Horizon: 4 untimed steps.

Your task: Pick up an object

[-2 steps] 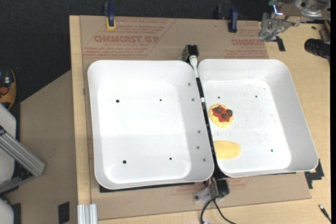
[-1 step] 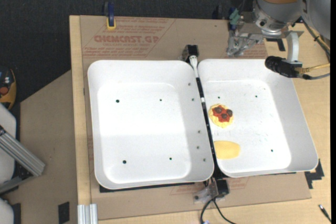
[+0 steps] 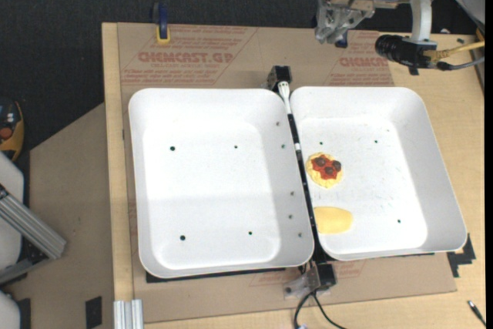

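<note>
The gripper (image 3: 337, 25) hangs above the bench's far edge, beyond the far rim of the right bin (image 3: 420, 115), with nothing between its fingers; they point down close together, but whether they are fully closed or slightly parted cannot be told from this angle. In the right bin, near its left wall, lies a small yellow object with red and dark markings (image 3: 325, 169), and just nearer the front rim lies a plain pale yellow object (image 3: 333, 219), close to the first but apart from it. The left bin (image 3: 154, 115) sits beside it, the two rims meeting along a dark strip. The brown board (image 3: 200, 50) under both bins carries red printed lettering along its far edge reading "CHEMCAST GP", with more of the same print behind the right bin, partly hidden. A small blue and yellow clamp (image 3: 161, 21) grips the board's far left edge.
</note>
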Motion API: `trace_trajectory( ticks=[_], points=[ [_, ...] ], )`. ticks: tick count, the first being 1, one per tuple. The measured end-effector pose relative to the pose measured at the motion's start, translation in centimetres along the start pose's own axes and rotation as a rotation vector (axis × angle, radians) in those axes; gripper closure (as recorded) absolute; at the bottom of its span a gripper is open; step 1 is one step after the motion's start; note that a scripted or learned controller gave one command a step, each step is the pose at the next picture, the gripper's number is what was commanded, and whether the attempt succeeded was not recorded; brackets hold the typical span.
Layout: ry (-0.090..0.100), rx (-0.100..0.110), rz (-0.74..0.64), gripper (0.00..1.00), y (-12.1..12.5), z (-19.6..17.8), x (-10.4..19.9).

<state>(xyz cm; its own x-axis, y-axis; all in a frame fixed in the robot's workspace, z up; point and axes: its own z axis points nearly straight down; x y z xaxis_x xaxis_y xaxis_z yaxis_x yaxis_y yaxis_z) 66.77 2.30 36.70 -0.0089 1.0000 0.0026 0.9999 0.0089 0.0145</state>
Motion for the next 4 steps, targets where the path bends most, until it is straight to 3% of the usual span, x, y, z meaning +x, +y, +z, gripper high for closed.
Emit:
trace_trajectory(
  ticks=[1,2,3,4],
  points=[
    [0.001,0.023,-0.001,1.0,-0.3,7.7,9.8],
    [0.001,0.011,-0.002,1.0,-0.2,8.5,20.9],
    [0.0,0.004,0.01,1.0,0.0,1.1,18.4],
    [-0.005,0.024,0.007,1.0,-0.2,8.7,20.2]
  ],
)
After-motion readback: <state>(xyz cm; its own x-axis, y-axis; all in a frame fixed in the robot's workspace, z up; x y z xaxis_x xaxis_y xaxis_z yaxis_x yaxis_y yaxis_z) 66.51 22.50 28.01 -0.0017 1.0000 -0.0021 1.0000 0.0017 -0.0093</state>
